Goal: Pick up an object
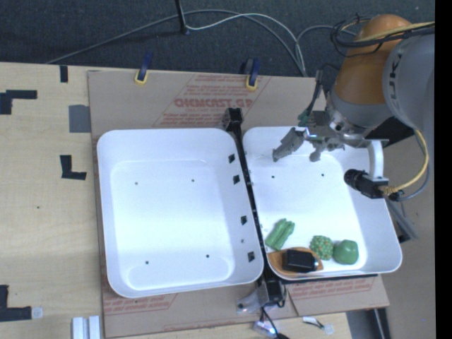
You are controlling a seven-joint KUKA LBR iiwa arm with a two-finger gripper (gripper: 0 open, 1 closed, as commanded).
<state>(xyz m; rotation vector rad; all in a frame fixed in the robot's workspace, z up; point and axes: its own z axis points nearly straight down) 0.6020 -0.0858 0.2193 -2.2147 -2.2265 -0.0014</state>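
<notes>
The table (42,210) holds 2 white bins side by side. The left bin (169,210) shows just its white floor. The right bin (332,189) has all the small things in it.

The things sit in a bunch near the front edge of the right bin. There is a long green piece (280,233) close to the wall between the 2 bins. Next to it is a bumpy green thing (322,246) that looks like broccoli. A smooth green thing (346,251) sits just beside that one, closer to the front right corner. A black thing (299,261) lies on top of an orange thing (282,263) at the front edge. They may have slid there, since the bin floor looks a bit lower at that end, but I cannot be sure.

The arm (385,69) comes in from the right. Its end effector (302,149) hangs over the back part of the right bin, well apart from the bunch. Its 2 fingers are spread wide and nothing is between them. That fits a hand getting ready to grab.

The job is to pick up 1 thing, and I think it has not been done yet. The end effector would need to go toward the front edge and come down. The long green piece sits a bit apart from the others, so it may be the easiest to grab.
</notes>
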